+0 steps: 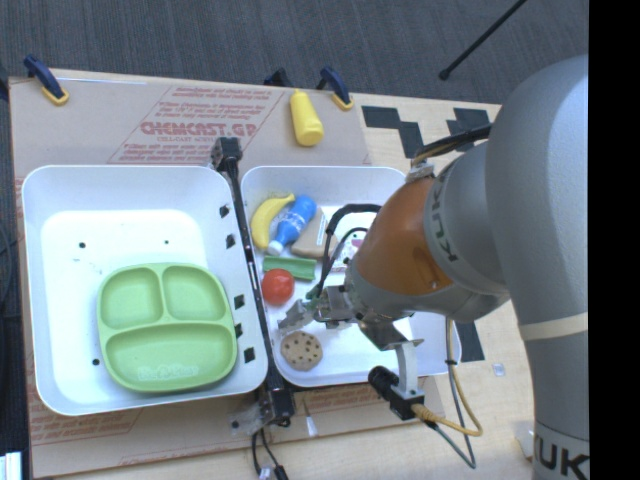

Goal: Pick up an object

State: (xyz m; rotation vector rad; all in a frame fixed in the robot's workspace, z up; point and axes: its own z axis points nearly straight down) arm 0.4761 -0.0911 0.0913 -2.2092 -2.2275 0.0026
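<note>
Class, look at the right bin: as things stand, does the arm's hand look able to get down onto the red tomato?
Probably yes. The hand hangs low in the right bin, just beside the red tomato. Nothing lies over the tomato; the green piece and cookie sit close, so a bump is possible.

Red print runs across the brown cardboard sheet (190, 123) lying under the bins at the back of the desk, and the big line reads "CHEMCAST GP"; the smaller red lines above and below it are too fine to make out from here. On the grey arm (555, 453), down in the near right corner, I can read the dark letters "KU", the start of a word cut off at the edge.
</note>
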